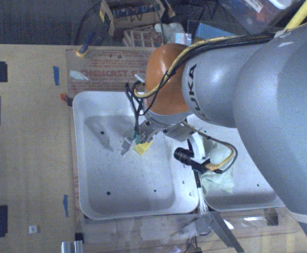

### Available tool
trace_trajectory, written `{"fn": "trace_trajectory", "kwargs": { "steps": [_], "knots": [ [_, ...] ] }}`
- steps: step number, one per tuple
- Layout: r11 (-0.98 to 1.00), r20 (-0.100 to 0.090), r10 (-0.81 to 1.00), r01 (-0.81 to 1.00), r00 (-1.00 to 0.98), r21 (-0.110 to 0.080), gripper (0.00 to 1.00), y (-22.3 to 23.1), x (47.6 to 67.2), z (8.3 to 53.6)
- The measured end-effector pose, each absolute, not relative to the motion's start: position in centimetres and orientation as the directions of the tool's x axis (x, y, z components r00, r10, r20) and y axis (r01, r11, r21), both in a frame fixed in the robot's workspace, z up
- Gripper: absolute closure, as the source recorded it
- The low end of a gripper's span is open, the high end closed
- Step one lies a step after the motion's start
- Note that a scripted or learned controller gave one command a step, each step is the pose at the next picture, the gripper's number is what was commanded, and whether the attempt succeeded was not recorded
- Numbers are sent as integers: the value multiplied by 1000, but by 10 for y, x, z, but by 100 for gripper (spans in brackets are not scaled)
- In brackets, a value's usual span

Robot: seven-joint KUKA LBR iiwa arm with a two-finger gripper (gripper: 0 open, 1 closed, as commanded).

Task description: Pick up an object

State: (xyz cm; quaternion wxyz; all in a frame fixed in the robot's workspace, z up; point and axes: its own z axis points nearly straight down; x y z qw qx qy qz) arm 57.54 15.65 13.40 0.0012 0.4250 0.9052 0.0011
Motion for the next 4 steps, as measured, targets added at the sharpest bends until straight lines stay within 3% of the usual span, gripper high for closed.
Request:
{"fn": "trace_trajectory", "kwargs": {
  "steps": [1,2,3,4],
  "knots": [
    [683,-2,730,730,-683,4,0,213,580,95],
    [337,-1,941,941,-337,11,0,206,655,90],
    [28,2,1000,1000,-28,6,0,175,633,90],
    [-246,12,969,968,246,40,0,163,592,96]
  ]
}}
